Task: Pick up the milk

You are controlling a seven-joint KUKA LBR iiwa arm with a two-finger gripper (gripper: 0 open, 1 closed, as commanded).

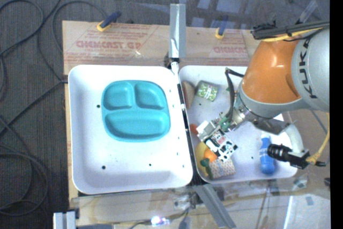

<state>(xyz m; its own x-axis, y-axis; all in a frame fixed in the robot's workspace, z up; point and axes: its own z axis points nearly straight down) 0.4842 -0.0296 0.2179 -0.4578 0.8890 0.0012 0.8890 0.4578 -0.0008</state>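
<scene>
The milk [224,147] is a small white carton with black spots and a red patch. It lies tilted in the lower middle of the right bin [244,171]. My gripper [217,127] hangs low in that bin just above and to the upper left of the carton, very close to its top end. The grey and orange arm [273,80] reaches in from the right and hides the bin's upper right part.
Around the milk lie an orange item [206,157], a patterned pouch [221,169], a blue bottle [266,159] to the right and a green-and-white pack [206,91] higher up. The left bin [86,169] holds a blue divided plate [136,110].
</scene>
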